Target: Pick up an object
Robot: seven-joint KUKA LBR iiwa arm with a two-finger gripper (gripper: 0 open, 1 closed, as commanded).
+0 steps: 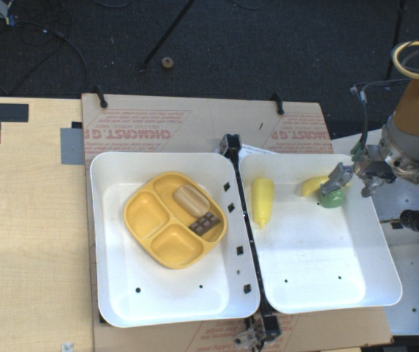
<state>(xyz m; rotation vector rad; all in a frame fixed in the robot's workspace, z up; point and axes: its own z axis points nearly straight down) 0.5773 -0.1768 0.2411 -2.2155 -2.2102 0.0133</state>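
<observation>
While we're reaching into the right bin [370, 284] from its right edge, our gripper [339, 178] sits right on top of a small green thing [332, 199] beside a yellow piece [312, 187]. Can't tell if the grip is open or closed from here. Looks like the grab step; next we'd need to close cleanly on the green thing and lift straight up.

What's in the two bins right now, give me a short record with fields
left bin: yellow divided plate holding a tan piece and a brown piece
right bin: long yellow object near the divider; small yellow object and green object at the far right
gripper: over the green object, grasp not clear
</observation>
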